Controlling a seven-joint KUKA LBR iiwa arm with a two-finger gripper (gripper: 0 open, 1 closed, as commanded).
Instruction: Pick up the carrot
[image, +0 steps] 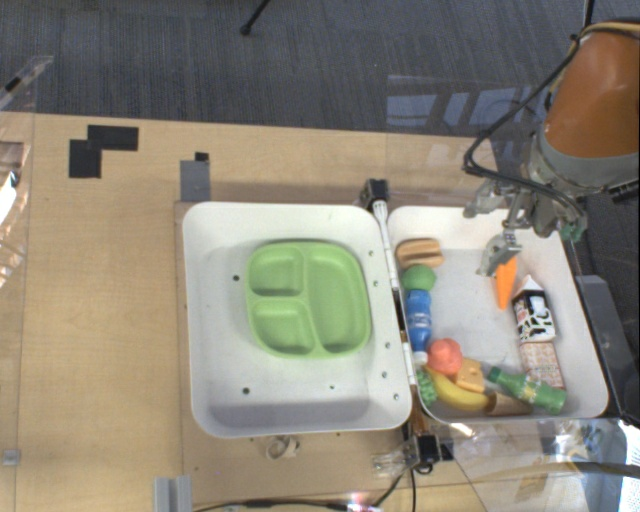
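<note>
Pale wood tabletop (100, 330) carries two shallow white bins side by side, under a dark carpeted floor at the top of the view. Inside the right bin (590, 385), toward its far right part, the carrot (505, 283) lies on the white floor, small and orange, its length running roughly up and down. The hand (503, 252) hangs just above the carrot's upper end, at or very near touching it; whether its fingers are spread or pressed together cannot be told, and nothing shows the carrot lifted. Just right of the carrot lies a black-and-white carton (537, 325). Along the bin's left wall sit a small burger (418, 250), a green ball (420, 277) and a blue bottle (418, 320). Near the front are a red fruit (444, 354), a banana (455, 392) and a green bottle (525, 388). The left bin (215, 400) holds a green divided plate (305, 298).
</note>
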